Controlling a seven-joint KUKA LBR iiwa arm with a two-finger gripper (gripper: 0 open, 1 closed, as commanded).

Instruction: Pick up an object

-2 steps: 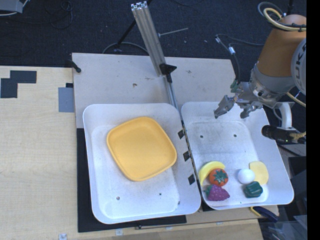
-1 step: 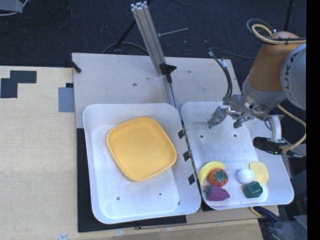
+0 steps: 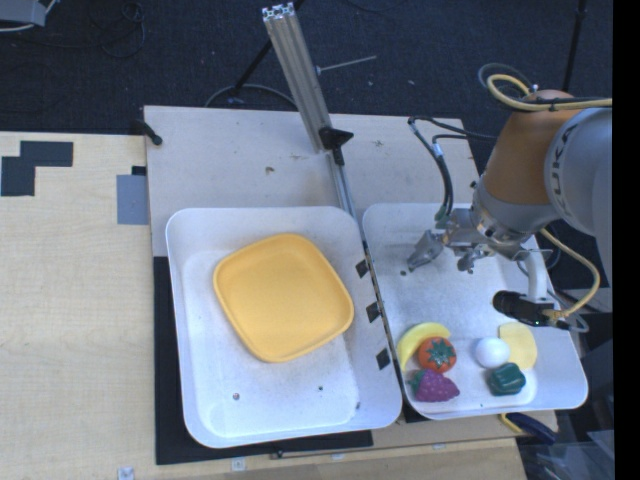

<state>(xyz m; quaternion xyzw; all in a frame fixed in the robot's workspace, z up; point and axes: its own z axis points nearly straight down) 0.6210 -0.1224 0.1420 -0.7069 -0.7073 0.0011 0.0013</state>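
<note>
Six small objects are sitting clustered along the near edge of the right bin [image 3: 400,230], the one closer to the arm. At the left of the cluster, one yellow banana [image 3: 420,336] is curving around one red tomato [image 3: 436,354], and the two are touching. Just below the tomato, one purple bunch of grapes [image 3: 434,386] is lying against it. A little to the right, one white ball [image 3: 491,351] is resting just beside one pale yellow wedge [image 3: 519,345], and one green pepper [image 3: 507,379] is lying just below the ball. Nothing is lifting any of these six pieces; all are resting on the bin floor.

The gripper [image 3: 446,247] is hovering over the bare middle of the right bin, above and well apart from the cluster. Its two metal fingers [image 3: 422,252] are pointing toward the left bin and are appearing spread slightly apart, with nothing between them. Behind it, the grey arm with its orange band [image 3: 522,150] is reaching in from the right.

One left bin [image 3: 190,268] is sitting beside the right one, and one large yellow square plate [image 3: 282,295] is lying flat in it, turned slightly askew. One slanted metal rail [image 3: 300,68] is rising from between the two bins.
</note>
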